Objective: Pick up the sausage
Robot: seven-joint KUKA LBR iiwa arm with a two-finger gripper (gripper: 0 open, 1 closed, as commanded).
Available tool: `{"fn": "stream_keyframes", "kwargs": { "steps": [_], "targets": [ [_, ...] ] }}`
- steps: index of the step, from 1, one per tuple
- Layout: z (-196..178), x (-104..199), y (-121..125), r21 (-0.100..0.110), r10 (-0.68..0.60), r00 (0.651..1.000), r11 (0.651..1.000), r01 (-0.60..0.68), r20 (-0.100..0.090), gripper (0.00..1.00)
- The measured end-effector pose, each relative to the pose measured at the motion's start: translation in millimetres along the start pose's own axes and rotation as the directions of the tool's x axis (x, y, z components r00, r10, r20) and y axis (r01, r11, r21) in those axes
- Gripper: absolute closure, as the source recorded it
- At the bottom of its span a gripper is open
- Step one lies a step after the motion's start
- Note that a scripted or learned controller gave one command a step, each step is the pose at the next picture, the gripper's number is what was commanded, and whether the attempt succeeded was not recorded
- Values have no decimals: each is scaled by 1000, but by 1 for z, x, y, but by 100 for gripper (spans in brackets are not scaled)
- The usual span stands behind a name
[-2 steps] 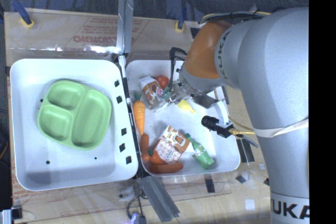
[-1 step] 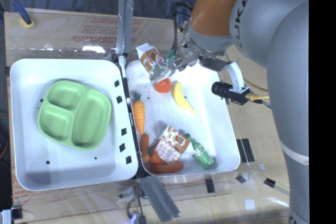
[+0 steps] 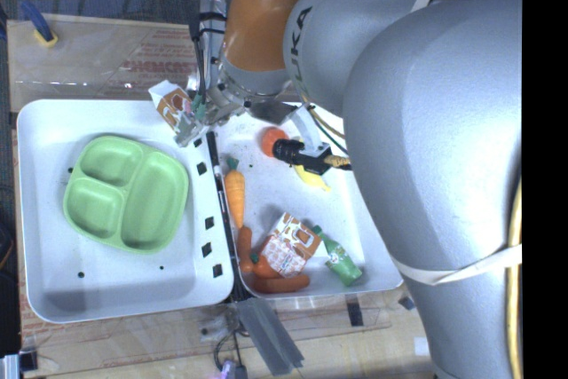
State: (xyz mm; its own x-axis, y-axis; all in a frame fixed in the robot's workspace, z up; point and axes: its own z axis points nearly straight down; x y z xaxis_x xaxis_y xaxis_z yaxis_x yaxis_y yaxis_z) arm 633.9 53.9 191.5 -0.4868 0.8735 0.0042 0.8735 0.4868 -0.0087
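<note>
Arm (image 3: 426,102) fills right — sausage (image 3: 282,283) well below claw (image 3: 197,115); claw state unreadable.

Wooden bench (image 3: 89,49) carries two shallow white bins side by side, touching along middle edge: left bin (image 3: 44,191) and right bin (image 3: 368,235). Clear plastic sheet (image 3: 106,58) lies on bench behind left bin.

Bulky grey arm (image 3: 426,120) with orange band (image 3: 262,22), black lettering and cables.
</note>
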Motion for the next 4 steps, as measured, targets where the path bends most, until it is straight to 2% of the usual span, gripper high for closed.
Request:
{"fn": "stream_keyframes", "kwargs": {
  "steps": [1, 2, 3, 4],
  "targets": [
    [-31, 115, -45, -5, -3, 1000, 1000, 3, 3, 100],
    [-126, 165, -28, -7, 204, 979, 979, -204, 3, 100],
    [18, 174, -63, -3, 168, 986, 986, -168, 3, 100],
    [70, 149, -51, -14, 14, 1000, 1000, -14, 4, 100]
  ]
}}
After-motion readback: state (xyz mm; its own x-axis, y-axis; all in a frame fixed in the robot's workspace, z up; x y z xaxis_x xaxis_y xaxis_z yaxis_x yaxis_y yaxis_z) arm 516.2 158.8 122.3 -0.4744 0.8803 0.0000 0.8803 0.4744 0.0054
